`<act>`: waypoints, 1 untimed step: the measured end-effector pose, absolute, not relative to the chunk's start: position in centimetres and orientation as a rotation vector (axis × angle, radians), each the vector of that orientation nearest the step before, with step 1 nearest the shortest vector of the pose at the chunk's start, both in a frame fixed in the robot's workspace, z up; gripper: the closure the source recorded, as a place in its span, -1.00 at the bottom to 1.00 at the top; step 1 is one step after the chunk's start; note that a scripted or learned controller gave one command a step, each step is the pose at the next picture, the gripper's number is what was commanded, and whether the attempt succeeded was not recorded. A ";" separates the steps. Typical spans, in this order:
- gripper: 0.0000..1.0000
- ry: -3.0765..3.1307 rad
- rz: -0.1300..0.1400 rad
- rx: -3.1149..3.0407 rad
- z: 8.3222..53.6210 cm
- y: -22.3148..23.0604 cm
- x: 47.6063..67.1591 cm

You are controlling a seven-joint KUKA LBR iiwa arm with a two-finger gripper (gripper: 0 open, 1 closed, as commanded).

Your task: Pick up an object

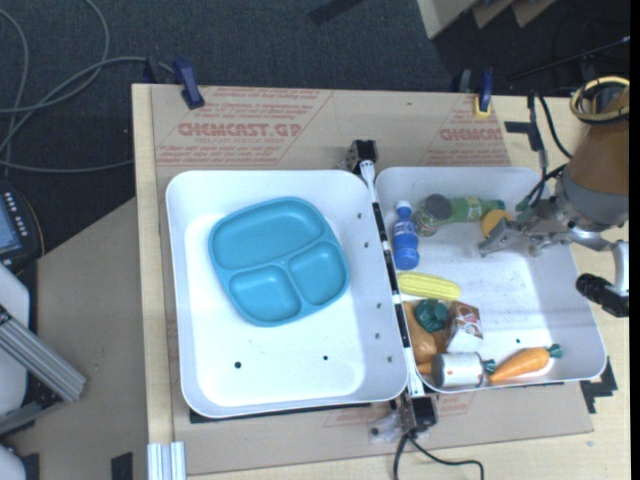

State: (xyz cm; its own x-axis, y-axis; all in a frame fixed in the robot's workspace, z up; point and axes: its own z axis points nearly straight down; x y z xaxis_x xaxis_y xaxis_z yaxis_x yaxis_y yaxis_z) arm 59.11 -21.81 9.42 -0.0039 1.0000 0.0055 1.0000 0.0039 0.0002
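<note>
Objects for picking sit crowded along the left wall and near edge of the right bin (520,298), and from my station I can sort most of them out. A blue bottle (404,238) lies against the left wall toward the far end, with a green bottle (465,208) lying across the far side just beside it. A corn cob (429,286) lies nearer to me, then a dark green lump (432,314) and a crinkled brown packet (462,320) touching it. At the near edge I see a silver can (460,369) on its side and a carrot (520,363) just right of it.

My gripper (503,236) is low over the far right part of this bin, the grey wrist and orange band behind it at the right. Something yellow (491,221) sits right at its far side; I cannot tell whether the fingers touch it, nor how wide they stand.

On the left, the other bin (190,298) carries a blue divided plate (278,260) with three compartments, well apart from the arm.
</note>
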 end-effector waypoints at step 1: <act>-1.00 -2.215 0.055 -2.182 8.0 -17.0 65.9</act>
